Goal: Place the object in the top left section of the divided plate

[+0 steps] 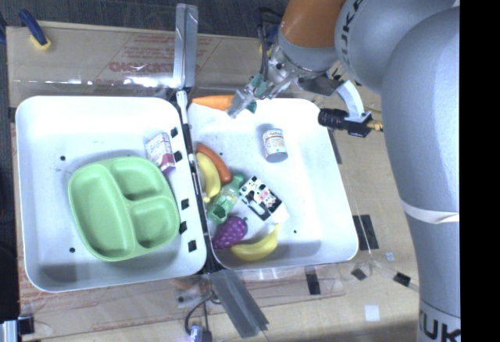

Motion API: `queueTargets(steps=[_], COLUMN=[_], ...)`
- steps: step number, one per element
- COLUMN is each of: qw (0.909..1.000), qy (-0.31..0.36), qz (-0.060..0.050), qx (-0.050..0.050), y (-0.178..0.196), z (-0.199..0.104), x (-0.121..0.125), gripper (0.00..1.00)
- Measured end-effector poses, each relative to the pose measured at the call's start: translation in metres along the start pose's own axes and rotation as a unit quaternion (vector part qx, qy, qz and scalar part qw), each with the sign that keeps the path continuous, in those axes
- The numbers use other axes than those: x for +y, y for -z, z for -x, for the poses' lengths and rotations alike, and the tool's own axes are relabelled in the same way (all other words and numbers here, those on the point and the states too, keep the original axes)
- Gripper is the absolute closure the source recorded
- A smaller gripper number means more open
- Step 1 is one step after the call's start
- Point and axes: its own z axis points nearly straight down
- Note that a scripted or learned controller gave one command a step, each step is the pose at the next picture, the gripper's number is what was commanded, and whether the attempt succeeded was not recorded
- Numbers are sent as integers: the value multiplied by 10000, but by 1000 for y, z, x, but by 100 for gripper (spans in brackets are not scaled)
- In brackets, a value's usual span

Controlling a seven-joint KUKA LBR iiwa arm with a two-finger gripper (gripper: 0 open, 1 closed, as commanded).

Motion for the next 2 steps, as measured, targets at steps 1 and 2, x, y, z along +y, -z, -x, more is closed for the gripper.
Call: queueTargets(steps=[1, 2], qw=[9963, 9718], qy=[-860, -2356], qz=[-18, -29], qx=[11, 12], y=[-31, -31], z=[-63, -132], x=[-18, -15], gripper=[100, 100])
